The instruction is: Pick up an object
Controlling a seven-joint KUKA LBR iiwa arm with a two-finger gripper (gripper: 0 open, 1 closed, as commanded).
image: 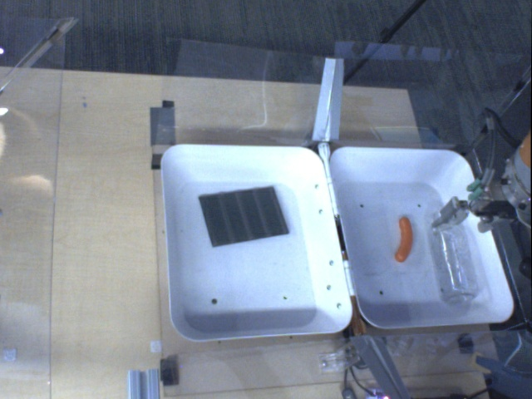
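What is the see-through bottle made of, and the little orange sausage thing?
The bottle looks like thin clear plastic: the white bin shows through it, with pale glints. The orange sausage-shaped thing seems smooth plastic or rubber, probably a toy; its even colour and slight shine suggest that, though it is too small to be sure.

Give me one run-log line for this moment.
gripper: over right bin, above clear plastic bottle | orange sausage-shaped item: lying in right bin, untouched | dark ridged mat: in left bin | nothing lifted yet
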